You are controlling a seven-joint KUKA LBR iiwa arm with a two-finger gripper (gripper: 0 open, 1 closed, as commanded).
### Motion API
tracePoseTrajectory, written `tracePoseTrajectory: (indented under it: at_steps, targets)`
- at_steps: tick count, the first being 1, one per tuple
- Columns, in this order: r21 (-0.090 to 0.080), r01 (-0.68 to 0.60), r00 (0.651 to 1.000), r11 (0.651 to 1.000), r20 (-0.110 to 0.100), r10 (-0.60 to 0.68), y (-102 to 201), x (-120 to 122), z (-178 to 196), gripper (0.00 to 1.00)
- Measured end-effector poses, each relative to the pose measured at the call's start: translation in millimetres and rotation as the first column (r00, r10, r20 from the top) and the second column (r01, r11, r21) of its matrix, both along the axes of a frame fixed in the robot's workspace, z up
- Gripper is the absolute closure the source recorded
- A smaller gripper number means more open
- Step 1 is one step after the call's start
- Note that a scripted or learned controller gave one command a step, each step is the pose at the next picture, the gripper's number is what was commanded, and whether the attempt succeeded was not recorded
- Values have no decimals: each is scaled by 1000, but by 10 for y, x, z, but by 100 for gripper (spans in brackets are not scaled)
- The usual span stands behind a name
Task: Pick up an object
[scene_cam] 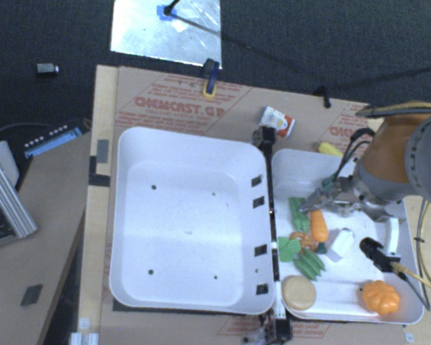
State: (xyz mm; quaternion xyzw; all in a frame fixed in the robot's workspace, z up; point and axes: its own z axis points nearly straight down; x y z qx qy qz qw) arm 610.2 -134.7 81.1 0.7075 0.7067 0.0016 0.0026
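Cardboard covers the surface (177, 99) under two white bins, and the right bin (408, 303) holds all the toys. Claw (326, 196) is low at the top of the pile, just over the carrot (318, 225) and green pea pods (297, 213); whether it's apart or closed, I cannot tell. Risk here: pieces lie touching, so a grab may nudge the carrot aside or snag two.
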Motion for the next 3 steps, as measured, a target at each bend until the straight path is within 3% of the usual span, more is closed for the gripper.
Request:
tracePoseTrajectory:
  at_steps: [1,3]
  targets:
    - [1,-4,1000,1000,-1,4,24,-8,146,100]
    - [4,-12,1000,1000,2,12,1085,610,1067,100]
